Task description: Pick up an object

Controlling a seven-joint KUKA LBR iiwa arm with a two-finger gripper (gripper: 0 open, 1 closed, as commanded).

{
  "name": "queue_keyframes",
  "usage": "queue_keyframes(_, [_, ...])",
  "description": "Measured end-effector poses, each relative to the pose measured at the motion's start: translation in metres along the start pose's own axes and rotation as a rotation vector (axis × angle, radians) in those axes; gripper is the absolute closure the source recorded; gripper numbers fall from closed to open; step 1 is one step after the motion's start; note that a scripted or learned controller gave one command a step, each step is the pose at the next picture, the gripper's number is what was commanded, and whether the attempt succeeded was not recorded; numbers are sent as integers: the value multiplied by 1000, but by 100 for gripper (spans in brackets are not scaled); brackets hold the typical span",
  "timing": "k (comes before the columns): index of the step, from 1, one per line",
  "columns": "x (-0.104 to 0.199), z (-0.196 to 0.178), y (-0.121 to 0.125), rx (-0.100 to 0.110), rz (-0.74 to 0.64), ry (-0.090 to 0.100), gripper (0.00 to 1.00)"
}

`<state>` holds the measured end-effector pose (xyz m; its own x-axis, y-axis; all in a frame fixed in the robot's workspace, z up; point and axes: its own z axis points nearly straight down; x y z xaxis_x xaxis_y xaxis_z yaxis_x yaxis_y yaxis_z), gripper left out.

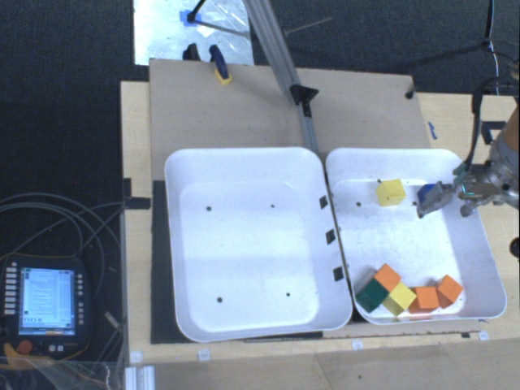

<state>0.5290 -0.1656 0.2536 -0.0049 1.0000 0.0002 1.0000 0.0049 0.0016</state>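
Bench carries two bins; right bin (479, 242) has a yellow cube (391, 192) and a block cluster (406, 292). Gripper (445, 198), fingers apart, grips nothing beside a blue block (426, 192). Pick judged not yet done.

The scene is lit evenly and brightly from above. Glare is seen on the reflective sheet (192, 19) at the top edge. The white bins (244, 242) are nearly overexposed. Soft shadows are cast inside their walls. Fine detail is slightly blurred throughout.
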Motion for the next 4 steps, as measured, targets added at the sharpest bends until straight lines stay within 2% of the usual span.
queue_keyframes(1, [0, 0, 0, -1, 1, 0, 0])
queue_keyframes(3, [10, 114, 6, 5, 1, 1, 0])
queue_keyframes(4, [11, 150, 6, 4, 2, 0, 0])
